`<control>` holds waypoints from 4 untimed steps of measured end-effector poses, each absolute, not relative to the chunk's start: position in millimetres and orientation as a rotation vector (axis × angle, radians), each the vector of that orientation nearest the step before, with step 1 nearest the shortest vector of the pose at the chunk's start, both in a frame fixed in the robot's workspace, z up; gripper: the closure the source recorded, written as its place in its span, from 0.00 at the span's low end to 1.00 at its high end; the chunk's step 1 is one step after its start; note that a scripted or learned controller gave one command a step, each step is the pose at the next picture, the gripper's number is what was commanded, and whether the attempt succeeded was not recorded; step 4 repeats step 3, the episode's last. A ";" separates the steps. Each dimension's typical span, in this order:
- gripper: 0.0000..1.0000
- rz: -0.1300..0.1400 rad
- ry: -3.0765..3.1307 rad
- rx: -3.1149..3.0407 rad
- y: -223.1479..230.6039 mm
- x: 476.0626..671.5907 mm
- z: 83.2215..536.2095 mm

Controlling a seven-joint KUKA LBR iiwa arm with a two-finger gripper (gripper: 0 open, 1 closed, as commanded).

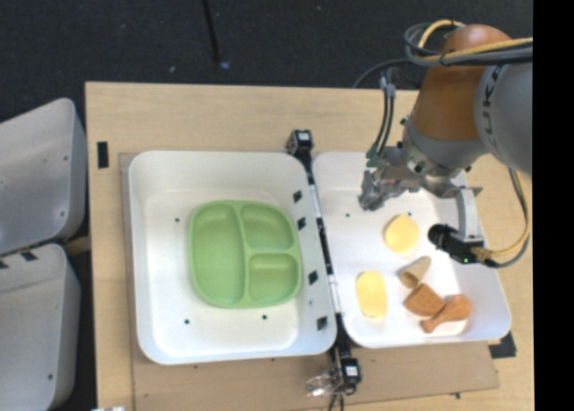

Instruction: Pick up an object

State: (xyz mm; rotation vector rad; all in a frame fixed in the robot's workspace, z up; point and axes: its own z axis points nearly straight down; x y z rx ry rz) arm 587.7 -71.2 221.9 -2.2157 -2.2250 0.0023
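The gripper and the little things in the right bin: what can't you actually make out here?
- Gripper, camera view: small and dark under the arm's wrist; open or shut cannot be told.
- Right bin: its upper right part is covered by the arm.
- Brown pieces: too small and soft to name, or to tell whether they touch.
- Two yellow pieces: too blurred to identify.

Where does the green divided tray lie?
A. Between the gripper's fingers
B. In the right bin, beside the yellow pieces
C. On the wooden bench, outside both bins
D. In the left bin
D: the green divided tray lies flat within the white walls of the left bin, apart from the gripper over the right bin.
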 end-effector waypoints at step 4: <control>1.00 -0.001 -2.228 -2.210 86.5 500.0 237.4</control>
